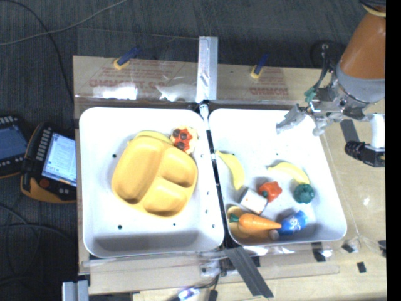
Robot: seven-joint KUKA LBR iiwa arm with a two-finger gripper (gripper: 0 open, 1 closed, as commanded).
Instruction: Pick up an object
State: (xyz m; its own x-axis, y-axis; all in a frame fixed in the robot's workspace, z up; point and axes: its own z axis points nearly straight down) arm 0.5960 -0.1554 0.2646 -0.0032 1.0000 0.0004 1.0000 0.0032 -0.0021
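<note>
My gripper (302, 124) hangs over the far right part of the right bin (263, 133), its fingers spread open with nothing between them. Below it in that bin lie a yellow banana piece (289, 168), a second banana piece (233, 168), a red pepper (270, 189), a dark green piece (304, 194), a white block (252, 200), an orange carrot (254, 222) and a blue toy (293, 221). All of these sit in the near half of the bin, apart from the gripper.
The left bin (100, 231) holds a large yellow moulded object (155, 174) and a small red-orange toy (182, 137) at its far edge. A raised divider (214, 180) separates the bins. A handheld device (53, 165) lies off the bench at left.
</note>
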